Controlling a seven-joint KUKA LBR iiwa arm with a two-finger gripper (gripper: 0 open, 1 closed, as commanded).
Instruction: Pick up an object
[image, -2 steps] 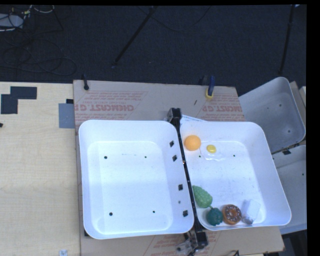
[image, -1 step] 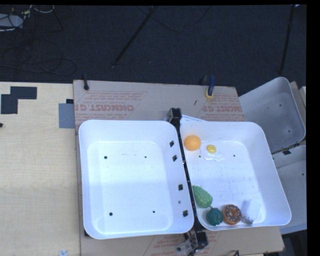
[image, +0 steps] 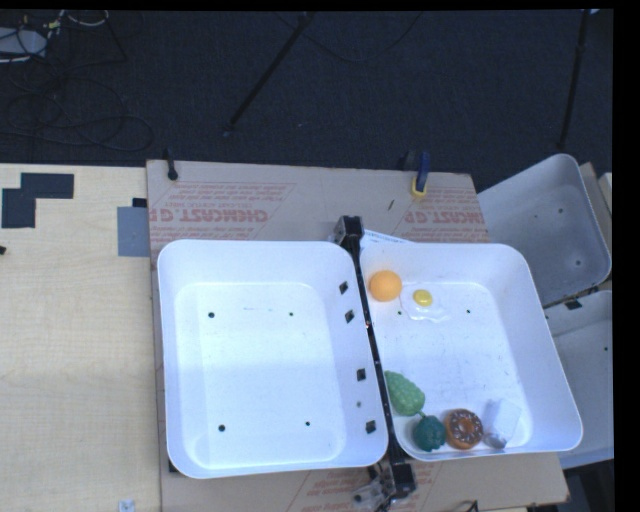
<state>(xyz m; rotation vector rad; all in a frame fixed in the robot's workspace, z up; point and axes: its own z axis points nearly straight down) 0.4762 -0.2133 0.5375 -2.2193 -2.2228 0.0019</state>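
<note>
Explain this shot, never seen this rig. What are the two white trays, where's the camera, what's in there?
This is a pick-up bench for a robot arm, seen by one fixed camera above it, looking down at a slant. Two shallow white bins sit side by side on a cardboard sheet. The left bin has bare floor in this picture. The right bin holds the things to pick: an orange ball and a small fried-egg toy near its far edge, and along its near edge a light green lump, a dark teal ball, a sprinkled doughnut and a pale whitish piece. Nothing is being held here.
</note>
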